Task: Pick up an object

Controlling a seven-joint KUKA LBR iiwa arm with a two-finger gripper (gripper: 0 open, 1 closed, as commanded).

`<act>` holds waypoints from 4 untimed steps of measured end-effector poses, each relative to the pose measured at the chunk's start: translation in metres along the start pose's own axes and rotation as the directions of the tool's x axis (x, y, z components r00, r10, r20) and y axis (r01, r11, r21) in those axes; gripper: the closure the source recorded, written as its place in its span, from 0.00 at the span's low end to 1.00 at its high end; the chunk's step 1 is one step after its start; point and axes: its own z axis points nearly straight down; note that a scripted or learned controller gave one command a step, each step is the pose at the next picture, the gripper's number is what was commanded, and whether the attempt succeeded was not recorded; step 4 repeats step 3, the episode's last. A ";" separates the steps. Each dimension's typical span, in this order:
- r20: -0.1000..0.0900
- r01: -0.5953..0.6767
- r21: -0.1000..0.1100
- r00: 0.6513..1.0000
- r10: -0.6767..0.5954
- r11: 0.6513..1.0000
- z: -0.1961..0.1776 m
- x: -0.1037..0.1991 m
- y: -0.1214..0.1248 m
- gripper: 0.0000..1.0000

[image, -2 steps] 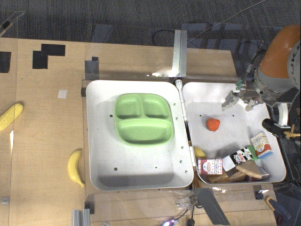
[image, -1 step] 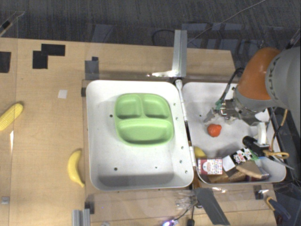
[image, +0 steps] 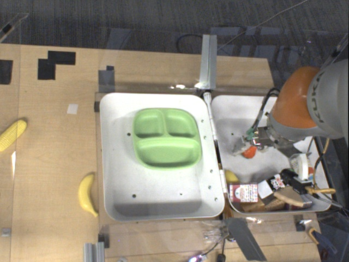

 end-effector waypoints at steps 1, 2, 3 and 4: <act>-0.003 0.001 -0.005 1.000 -0.001 1.000 -0.011 0.002 0.002 1.00; -0.003 -0.075 0.011 0.997 0.075 0.997 -0.095 0.041 0.044 1.00; 0.000 -0.241 0.013 0.971 0.241 0.971 -0.133 0.016 0.052 1.00; 0.000 -0.241 0.013 0.971 0.241 0.971 -0.133 0.016 0.052 1.00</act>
